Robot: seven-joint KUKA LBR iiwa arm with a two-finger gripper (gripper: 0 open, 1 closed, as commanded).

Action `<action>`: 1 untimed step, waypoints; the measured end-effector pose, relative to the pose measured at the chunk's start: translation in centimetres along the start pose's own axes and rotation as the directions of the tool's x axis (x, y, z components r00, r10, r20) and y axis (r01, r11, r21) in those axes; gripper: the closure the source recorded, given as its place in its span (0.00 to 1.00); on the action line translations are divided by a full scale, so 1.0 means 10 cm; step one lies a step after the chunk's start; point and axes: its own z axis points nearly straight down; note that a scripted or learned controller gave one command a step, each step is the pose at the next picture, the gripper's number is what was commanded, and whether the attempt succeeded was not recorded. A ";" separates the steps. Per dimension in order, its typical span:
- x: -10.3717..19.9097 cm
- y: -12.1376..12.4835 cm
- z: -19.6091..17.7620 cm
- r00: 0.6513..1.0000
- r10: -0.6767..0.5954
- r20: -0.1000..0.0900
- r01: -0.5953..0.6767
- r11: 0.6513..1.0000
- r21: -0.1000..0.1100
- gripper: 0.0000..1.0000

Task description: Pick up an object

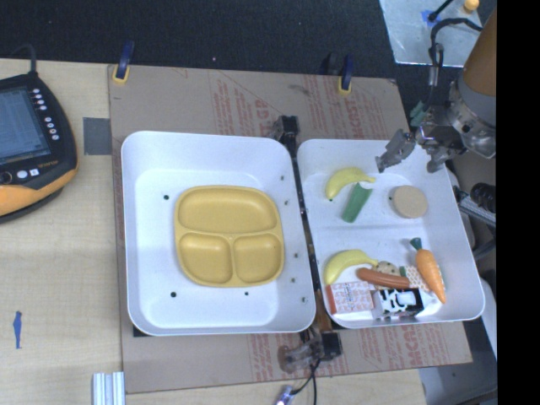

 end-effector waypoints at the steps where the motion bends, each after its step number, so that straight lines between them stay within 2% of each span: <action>1: 0.10 0.47 0.91 1.000 -0.002 0.002 0.002 1.000 0.003 0.00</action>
